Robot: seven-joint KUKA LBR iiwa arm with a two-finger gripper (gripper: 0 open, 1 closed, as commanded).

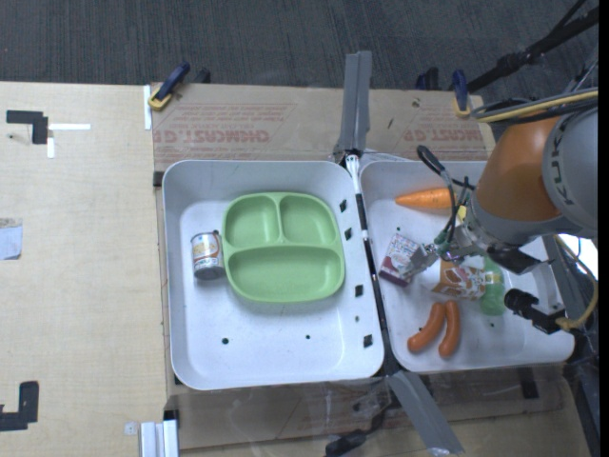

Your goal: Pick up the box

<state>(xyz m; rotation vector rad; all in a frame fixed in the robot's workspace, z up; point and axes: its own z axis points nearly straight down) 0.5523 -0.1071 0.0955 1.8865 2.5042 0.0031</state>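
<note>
My gripper (445, 246) hangs low over the right bin (533, 348), just below the arm's orange band (514, 174); its tips sit at the right-hand edge of the box (402, 258), and from this slanted overhead camera I cannot tell how wide it stands or whether it has hold of anything.

The box is a small carton with a pale printed face and a dark maroon side; it lies tilted on the floor of the right bin, close to the divider between the two bins. Just right of it, under the wrist, lies a printed packet (463, 278) beside a green round object (492, 299); two sausages (438, 328) lie side by side nearer the front wall; a carrot (424, 198) lies toward the back wall, its tip pointing left.

In the left bin (266, 355) a green divided plate (284, 246) rests near the middle; a small tin can (206, 255) lies on its side just left of the plate.
</note>
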